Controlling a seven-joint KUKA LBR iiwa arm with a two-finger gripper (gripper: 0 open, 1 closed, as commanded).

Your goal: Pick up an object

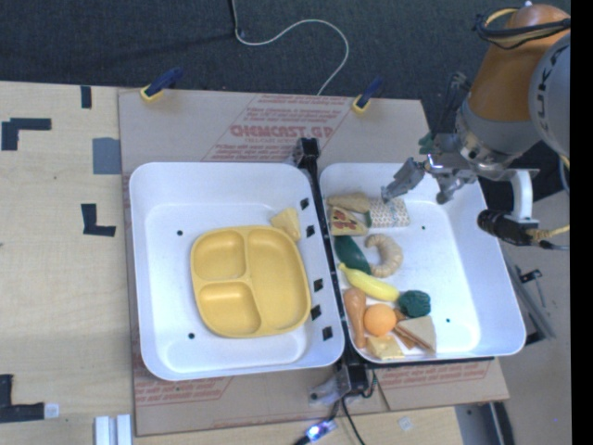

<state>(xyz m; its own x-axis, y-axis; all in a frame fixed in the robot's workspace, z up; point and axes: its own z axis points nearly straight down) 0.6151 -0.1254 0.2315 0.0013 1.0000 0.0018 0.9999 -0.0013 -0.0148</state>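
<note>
My gripper (416, 194) hangs over the back of the right bin (482, 286), open, with nothing between its fingers. Its left fingertip is just above a pale speckled block (390, 214). Toy foods crowd the bin's left side: a printed packet (347, 219), a tan croissant (384, 253), a green pepper (350, 251), a banana (371, 286), broccoli (414, 302), an orange (378, 320), a carrot (355, 311) and a sandwich wedge (417, 334).
The left bin (157, 248) holds a yellow divided plate (250, 279) and a small yellow wedge (287, 221) by the divider. The right half of the right bin is bare white floor. A cable (287, 35) lies on the dark surface behind the bins.
</note>
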